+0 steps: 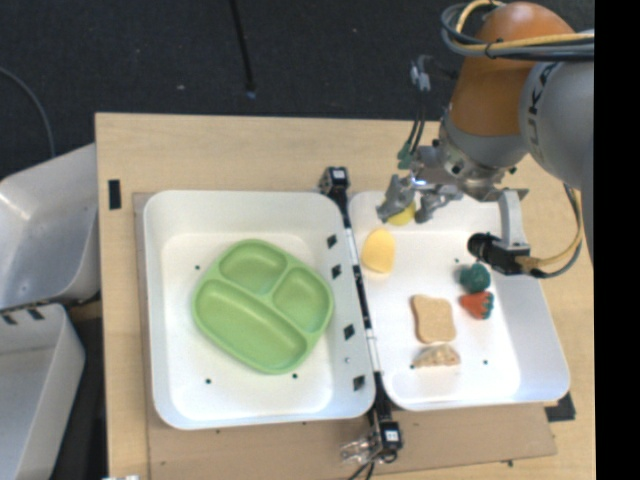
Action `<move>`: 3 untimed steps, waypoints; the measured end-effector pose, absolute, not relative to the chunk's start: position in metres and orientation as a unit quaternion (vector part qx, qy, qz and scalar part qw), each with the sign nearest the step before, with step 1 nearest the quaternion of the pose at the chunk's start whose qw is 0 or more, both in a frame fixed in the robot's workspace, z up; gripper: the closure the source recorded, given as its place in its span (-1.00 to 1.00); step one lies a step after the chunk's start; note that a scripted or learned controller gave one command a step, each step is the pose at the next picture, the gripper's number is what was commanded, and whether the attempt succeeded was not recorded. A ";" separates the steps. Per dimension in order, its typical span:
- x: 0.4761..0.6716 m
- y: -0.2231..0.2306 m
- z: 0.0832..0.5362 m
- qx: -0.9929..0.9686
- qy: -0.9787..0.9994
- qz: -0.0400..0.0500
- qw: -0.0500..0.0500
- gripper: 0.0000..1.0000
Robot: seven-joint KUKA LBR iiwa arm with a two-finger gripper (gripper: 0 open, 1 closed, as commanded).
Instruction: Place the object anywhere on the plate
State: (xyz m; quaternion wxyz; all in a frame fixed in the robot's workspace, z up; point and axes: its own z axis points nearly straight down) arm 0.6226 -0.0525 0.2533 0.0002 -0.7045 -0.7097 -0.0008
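Two-finger grey gripper (413, 205) hovers at right white bin's (530, 363) far edge, fingers parted, holding nothing; round yellow plastic lemon (378, 251) just below; green divided plate (262, 306) in left bin

Glossy green plastic plate (262, 306), smooth white plastic bins (160, 368), matt wooden bench (200, 148), metallic end effector (413, 202)

You see the green divided plate (262, 306) lying flat in the left bin; a yellow lemon-like piece (378, 251) in the right bin
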 end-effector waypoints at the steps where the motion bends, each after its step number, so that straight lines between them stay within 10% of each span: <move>1: 0.620 -0.001 0.257 -0.705 -0.709 0.000 0.001 1.00; 3: 0.597 0.091 0.232 -0.705 -0.709 0.000 0.001 1.00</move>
